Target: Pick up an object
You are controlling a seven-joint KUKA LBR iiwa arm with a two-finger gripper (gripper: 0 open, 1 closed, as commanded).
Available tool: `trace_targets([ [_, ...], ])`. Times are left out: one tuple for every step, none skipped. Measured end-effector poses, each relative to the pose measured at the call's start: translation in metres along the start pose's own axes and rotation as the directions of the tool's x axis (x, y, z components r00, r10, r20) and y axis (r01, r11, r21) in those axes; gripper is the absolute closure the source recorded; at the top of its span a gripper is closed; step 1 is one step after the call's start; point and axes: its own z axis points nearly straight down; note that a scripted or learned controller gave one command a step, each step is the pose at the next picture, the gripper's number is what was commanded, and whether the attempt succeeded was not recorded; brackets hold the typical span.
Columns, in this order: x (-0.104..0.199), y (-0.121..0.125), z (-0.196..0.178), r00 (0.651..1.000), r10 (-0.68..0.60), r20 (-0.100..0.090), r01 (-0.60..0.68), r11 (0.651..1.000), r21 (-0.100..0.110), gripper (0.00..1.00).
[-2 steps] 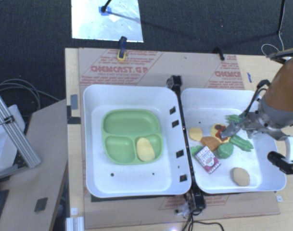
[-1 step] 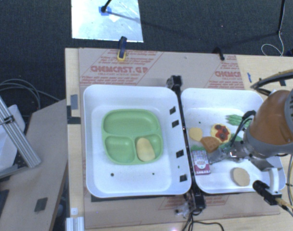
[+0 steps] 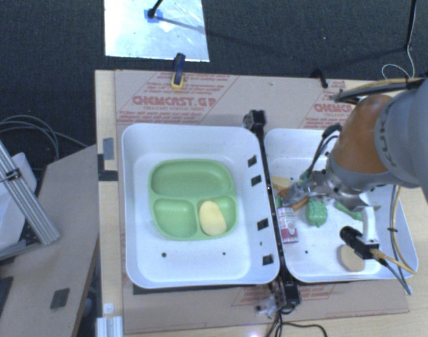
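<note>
Several small items crowd the right bin (image 3: pixel 308 269) under the gripper (image 3: pixel 303 190): green toy (image 3: pixel 316 211), red packet (image 3: pixel 287 225), tan disc (image 3: pixel 351 259); grip state cannot tell; risk: fingers nudge neighbours, close on nothing.

Two bins are set side by side on the bench (image 3: pixel 108 272) — the left bin (image 3: pixel 140 258) holds a divided tray (image 3: pixel 173 180), and a lemon-shaped object (image 3: pixel 213 218) lies in the tray's lower-right compartment. In the right bin (image 3: pixel 298 269), a small packet (image 3: pixel 287 225) lies near the left wall, a leafy toy (image 3: pixel 317 212) just right of it, and a round flat piece (image 3: pixel 352 260) toward the front-right corner. The arm (image 3: pixel 393 135) is extended over the right bin from the right.
</note>
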Motion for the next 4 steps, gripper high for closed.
trace_targets([
  [0.057,-0.043,-0.105,1.000,0.001,-0.002,-0.001,1.000,0.001,0.00],
  [0.076,-0.072,-0.129,1.000,0.004,0.000,-0.004,1.000,0.004,0.00],
  [0.014,-0.073,-0.098,1.000,0.015,0.003,-0.015,1.000,0.008,0.00],
  [-0.033,0.009,-0.008,1.000,0.008,0.003,-0.008,1.000,0.003,0.00],
])
